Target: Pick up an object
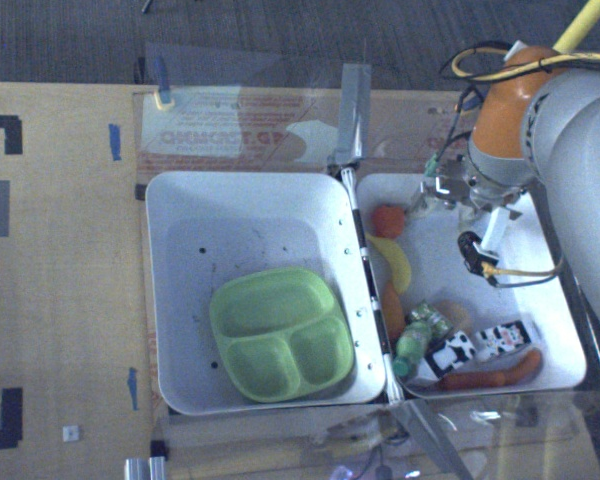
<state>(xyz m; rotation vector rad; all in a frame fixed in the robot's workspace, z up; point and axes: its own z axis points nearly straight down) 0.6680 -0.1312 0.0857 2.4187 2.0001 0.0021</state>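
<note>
L to R: left bin (180,198) carries just a green divided tray (280,333), lying flat toward the near corner. It's wide and low, so prob. a poor pick for a two-finger tool. The right bin (545,303) has the small stuff, nearly all crowded along its left wall and near edge, w/ the far-right floor bare. That's likely why the arm comes down on that side.

Along the left wall, far to near: a red round fruit (387,219), a banana (394,261) touching just below it, then an orange carrot-like piece (392,308). In the near corner a green bottle (412,340) leans against a cow-print carton (477,346), and a long red-orange pepper (492,372) lies along the near wall.

The gripper (458,194) hangs over the far part of the right bin, just right of the red round fruit, pointing down. Can't tell if it's spread or closed; nothing seen held. Nearest candidate is the red round fruit, loose on the bin floor. Pick not yet made, I'd say.
</note>
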